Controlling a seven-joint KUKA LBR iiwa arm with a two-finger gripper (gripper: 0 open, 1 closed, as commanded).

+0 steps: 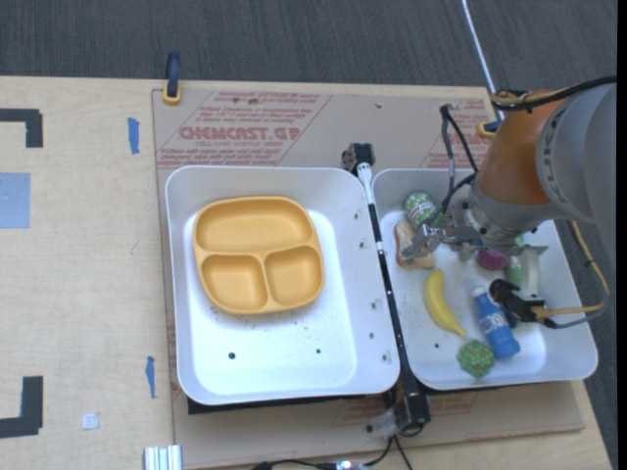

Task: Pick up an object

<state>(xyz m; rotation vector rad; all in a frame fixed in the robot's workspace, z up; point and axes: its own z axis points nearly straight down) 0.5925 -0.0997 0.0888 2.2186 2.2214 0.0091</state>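
You see the gripper [427,246] low in the right bin [578,360] near its left wall, touching a tan object [407,243]; you cannot tell its grip. Toward the bin's near edge lie a banana [443,305], a blue bottle [495,327] and a green ball [477,358]. A yellow divided plate [259,254] sits in the left bin [196,360].
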